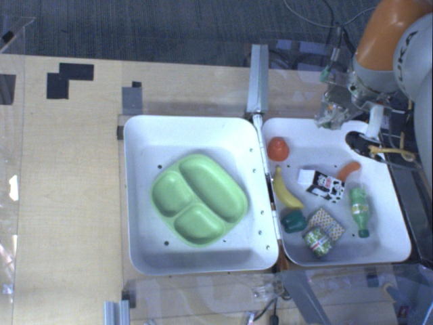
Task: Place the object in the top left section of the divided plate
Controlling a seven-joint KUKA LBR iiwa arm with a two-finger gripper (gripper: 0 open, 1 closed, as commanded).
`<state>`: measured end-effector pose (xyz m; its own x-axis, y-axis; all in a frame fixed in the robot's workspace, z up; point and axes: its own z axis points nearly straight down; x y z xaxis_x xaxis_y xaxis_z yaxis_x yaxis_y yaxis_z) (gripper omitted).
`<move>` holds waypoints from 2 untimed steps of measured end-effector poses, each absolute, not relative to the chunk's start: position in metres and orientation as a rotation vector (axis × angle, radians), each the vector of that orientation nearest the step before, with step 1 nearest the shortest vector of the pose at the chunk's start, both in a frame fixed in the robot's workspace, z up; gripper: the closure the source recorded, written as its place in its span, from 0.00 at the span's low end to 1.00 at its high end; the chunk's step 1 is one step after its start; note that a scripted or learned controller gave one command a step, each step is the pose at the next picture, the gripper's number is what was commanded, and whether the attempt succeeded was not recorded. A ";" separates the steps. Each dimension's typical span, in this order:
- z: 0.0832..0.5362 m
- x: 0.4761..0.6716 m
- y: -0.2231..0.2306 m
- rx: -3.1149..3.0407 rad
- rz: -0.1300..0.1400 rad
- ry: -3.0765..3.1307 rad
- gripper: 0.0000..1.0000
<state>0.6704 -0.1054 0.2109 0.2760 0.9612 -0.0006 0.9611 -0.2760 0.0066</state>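
A light green divided plate (198, 198) lies in the left bin (142, 249). It has three sections: one at the left, a long one at the upper right and a small one at the bottom. All three look bare. My gripper (331, 117) hangs over the far rim of the right bin (399, 249), well right of the plate. Nothing is visibly held in it. A red ball-like fruit (278, 148) lies a little left of and below the gripper, near the wall between the bins.
The right bin holds a banana (286, 192), a black-and-white card (321, 183), an orange carrot-like piece (349, 170), a green bottle (359, 211), a dark green block (293, 220), a patterned packet (327, 223) and a green netted item (316, 242). A metal divider (257, 87) stands between the bins.
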 end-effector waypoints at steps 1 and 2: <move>0.227 0.557 -0.183 2.406 0.006 2.010 1.00; 0.252 0.503 -0.199 2.520 0.006 1.867 1.00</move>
